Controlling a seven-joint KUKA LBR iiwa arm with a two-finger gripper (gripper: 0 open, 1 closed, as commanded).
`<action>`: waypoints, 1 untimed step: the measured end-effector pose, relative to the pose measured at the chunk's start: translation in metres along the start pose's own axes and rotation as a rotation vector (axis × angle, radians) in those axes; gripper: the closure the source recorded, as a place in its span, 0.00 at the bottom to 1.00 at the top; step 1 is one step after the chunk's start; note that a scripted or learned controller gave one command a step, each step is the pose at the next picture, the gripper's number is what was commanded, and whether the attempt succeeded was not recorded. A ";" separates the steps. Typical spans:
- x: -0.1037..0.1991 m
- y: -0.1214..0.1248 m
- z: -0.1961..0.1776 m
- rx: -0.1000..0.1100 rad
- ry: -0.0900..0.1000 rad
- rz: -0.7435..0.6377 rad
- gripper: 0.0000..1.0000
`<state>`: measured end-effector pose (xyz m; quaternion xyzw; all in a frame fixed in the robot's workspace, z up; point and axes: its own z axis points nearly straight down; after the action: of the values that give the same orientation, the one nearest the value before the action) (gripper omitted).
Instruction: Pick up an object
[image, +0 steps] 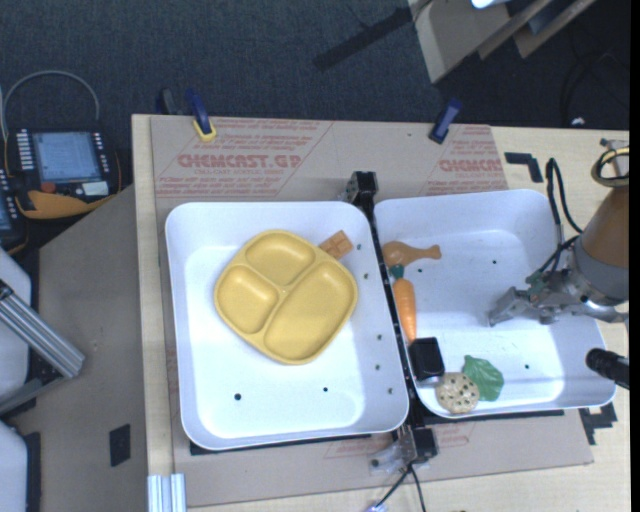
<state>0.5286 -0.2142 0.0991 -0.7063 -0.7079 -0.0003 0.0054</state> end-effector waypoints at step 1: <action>-0.004 0.003 -0.015 -0.018 -0.014 0.003 1.00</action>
<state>0.5318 -0.2184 0.1140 -0.7073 -0.7069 -0.0018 -0.0061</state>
